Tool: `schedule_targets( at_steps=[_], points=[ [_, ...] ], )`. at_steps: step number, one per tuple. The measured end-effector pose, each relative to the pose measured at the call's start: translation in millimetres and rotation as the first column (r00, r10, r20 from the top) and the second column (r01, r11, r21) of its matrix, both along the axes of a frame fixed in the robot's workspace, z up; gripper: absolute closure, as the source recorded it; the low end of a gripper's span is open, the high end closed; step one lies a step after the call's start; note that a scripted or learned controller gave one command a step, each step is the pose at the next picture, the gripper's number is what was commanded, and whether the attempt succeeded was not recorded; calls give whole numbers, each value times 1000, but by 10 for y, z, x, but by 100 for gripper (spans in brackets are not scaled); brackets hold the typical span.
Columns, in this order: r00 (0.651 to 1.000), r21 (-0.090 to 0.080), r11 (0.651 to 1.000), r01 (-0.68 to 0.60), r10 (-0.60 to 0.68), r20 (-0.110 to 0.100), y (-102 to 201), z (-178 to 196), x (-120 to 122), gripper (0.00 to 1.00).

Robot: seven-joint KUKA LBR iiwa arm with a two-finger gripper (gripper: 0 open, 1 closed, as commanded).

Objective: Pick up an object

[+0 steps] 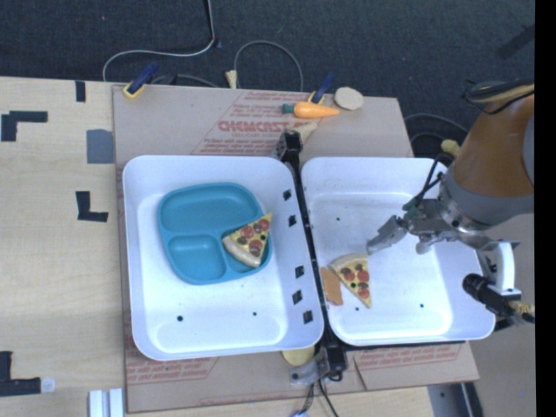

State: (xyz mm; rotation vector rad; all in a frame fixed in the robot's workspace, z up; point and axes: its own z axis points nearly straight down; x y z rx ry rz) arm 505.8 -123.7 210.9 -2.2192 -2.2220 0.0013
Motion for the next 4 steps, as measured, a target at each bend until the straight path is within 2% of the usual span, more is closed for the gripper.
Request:
schedule_targets(
  at_steps=[1,2,3,4],
  points=[
    [1000,2,1000,-1,1,-7,275,-953,119,0],
    [1000,-3,1000,-5,5,13,246,-835,1593,0],
    [1000,1,1000,-2,2,2,625,-232,906,0],
    [1000,0,1000,7,-7,-12,178,-1108,350,0]
  ],
)
